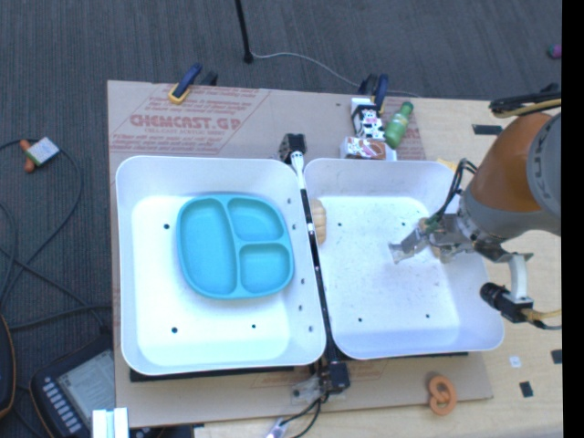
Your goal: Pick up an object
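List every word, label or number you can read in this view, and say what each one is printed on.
"CHEMCAST GP", red print, seen upside down, on the brown board under the bins; the last letters are uncertain.
Smaller red lines around it on the same board: too blurred to read.
Label on the small packet beside the green bottle: too small to read.

Grey arm [538, 167] with broad orange band [506, 167] above the wrist, black cable looping along it (thin, dark), ending in a small metallic claw [408, 245]; black fittings nearby.
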Tool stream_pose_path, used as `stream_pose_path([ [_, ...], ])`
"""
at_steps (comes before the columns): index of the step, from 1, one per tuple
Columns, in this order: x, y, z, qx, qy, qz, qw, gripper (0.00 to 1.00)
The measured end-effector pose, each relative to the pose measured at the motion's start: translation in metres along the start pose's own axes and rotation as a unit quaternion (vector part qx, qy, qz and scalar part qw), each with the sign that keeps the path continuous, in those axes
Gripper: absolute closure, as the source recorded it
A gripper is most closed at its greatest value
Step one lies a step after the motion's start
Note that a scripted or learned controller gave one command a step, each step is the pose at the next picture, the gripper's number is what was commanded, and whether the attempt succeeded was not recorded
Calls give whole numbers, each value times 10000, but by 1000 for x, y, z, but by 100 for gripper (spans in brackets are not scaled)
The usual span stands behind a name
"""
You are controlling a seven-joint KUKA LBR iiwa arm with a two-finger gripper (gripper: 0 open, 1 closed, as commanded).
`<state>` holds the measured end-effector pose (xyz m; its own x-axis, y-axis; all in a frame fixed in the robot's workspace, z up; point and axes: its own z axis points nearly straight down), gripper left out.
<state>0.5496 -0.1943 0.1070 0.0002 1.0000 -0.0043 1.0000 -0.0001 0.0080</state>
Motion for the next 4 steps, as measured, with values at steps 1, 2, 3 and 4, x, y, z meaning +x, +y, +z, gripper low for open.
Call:
stream_pose_path([
  [1,1,0,-9,0,3,-4,10000,100],
  [2,123,-65,-78,48,28,-11,10000,100],
  [3,201,-63,-100,43,25,-14,10000,100],
  [4,194,-66,-78,55,20,-1,10000,100],
])
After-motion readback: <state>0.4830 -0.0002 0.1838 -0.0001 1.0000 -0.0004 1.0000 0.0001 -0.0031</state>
